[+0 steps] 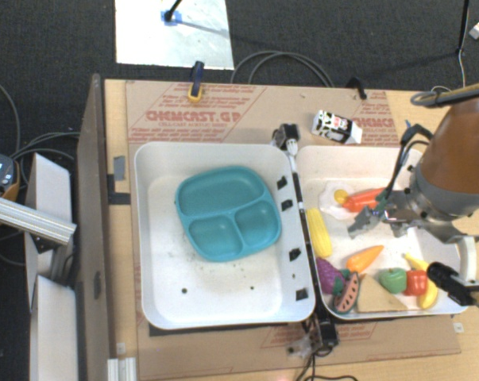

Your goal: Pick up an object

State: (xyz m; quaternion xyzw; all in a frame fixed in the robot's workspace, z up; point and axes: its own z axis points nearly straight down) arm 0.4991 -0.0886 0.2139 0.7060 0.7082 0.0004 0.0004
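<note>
A: What sits furthest left on the counter (223,105)?

B: The left white bin (164,292), a shallow smooth tray. In it lies a teal plate (227,211) of glossy plastic, rounded at the corners, with three compartments. It rests tilted a little, toward the bin's upper middle.

A: And to the right of the teal plate?

B: A row of black clips (291,205) along the seam between the two bins. Just past them, in the right white bin (334,165), a yellow corn cob (319,232) lies lengthwise. Below the corn is a purple piece (326,275) and a watermelon slice (346,290) with dark seeds.

A: Where is the end effector?

B: The end effector (365,222) hangs over the right bin, to the right of the corn. Whether its dark fingers are apart or together, I cannot tell. An orange carrot (360,199) lies just above it, close or touching. A second orange carrot-like piece (365,256) lies just below it, apart. Further right are a green apple (393,278), a red pepper (416,282) and a yellow banana (426,292), all smooth toy plastic. The grey and orange arm (460,153) covers the bin's right side.
</note>
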